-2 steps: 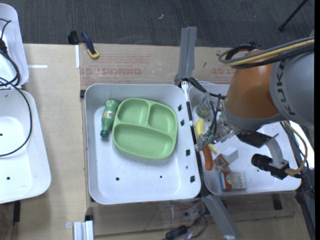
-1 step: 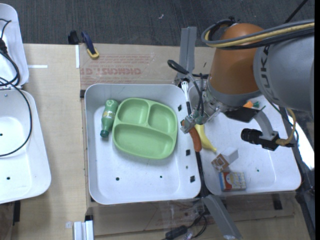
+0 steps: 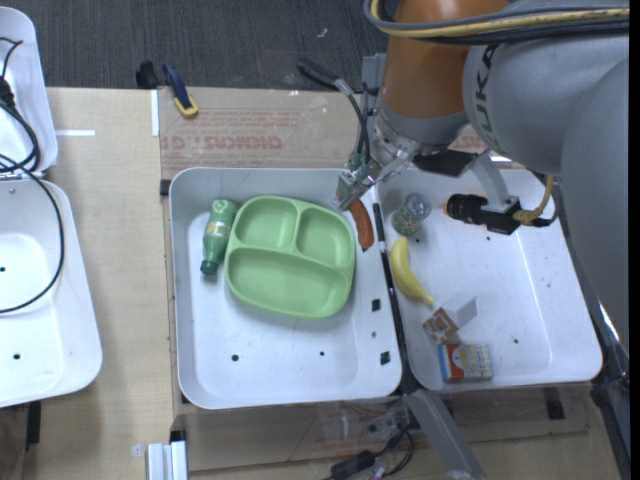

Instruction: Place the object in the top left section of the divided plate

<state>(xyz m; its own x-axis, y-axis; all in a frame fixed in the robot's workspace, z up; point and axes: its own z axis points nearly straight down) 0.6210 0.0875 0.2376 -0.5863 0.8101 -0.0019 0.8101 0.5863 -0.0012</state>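
Note:
A green divided plate (image 3: 290,256) lies in the left bin, with two small sections at its far side and one long section at its near side. My gripper (image 3: 352,190) hangs over the plate's far right edge, near the wall between the two bins. An orange-brown sausage-shaped object (image 3: 364,226) sits right under its fingertips, beside the plate's right rim. Whether the fingers clasp it cannot be made out from here.
A green bottle (image 3: 215,233) lies left of the plate in the left bin (image 3: 280,368). The right bin (image 3: 530,308) bears a banana (image 3: 405,270), a small grey round thing (image 3: 411,212), a brown block (image 3: 440,323) and a small printed box (image 3: 466,361).

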